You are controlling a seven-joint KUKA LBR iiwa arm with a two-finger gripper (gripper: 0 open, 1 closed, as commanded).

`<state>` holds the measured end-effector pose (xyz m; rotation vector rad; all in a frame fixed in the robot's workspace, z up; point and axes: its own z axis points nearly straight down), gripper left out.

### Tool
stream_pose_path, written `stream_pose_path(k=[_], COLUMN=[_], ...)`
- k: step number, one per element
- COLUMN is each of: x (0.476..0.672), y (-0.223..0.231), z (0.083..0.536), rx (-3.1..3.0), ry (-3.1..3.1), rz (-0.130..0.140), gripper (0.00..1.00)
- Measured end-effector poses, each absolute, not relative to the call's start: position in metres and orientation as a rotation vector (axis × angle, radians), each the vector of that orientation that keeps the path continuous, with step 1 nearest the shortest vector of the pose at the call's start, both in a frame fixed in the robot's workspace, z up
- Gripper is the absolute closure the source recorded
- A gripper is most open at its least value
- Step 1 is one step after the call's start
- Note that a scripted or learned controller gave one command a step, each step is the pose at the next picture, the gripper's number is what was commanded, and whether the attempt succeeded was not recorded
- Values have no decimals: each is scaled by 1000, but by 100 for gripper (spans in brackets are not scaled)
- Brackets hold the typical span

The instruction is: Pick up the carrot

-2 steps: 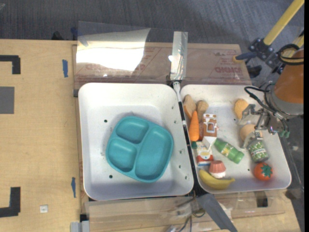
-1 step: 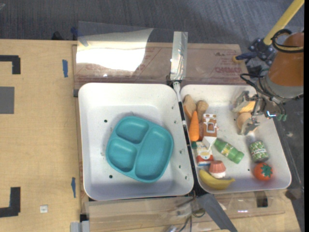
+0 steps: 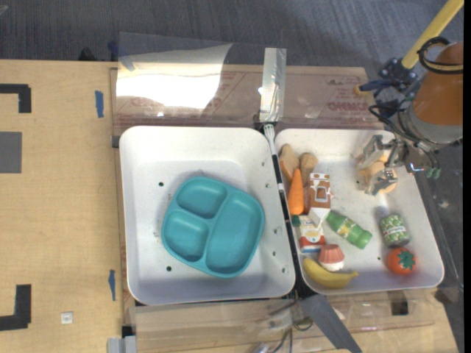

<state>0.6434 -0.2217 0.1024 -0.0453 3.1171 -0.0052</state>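
Carrot [image 3: 296,191] lies beside brown-labelled carton [image 3: 319,189], writing unreadable.

Divided tray [image 3: 213,226] in left bin [image 3: 140,153], carrot [image 3: 296,191] in right bin [image 3: 427,271]

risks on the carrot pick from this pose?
1. The carrot lies tight against the right bin's left wall, so a finger may hit the rim rather than slide beside it.
2. It is crowded: a tan piece at its top end and a brown-and-white carton beside it could get clamped or shoved along.
3. The gripper sits well off to the right of the carrot; the sweep across could knock the green bottle.
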Motion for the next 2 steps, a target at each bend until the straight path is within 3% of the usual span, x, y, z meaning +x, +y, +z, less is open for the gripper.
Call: stream_pose_path(k=[1, 2], x=[623, 559], y=[-156, -72], z=[90, 187], rx=[284, 694], ry=[3118, 3058], rz=[3, 4], gripper=[100, 100])
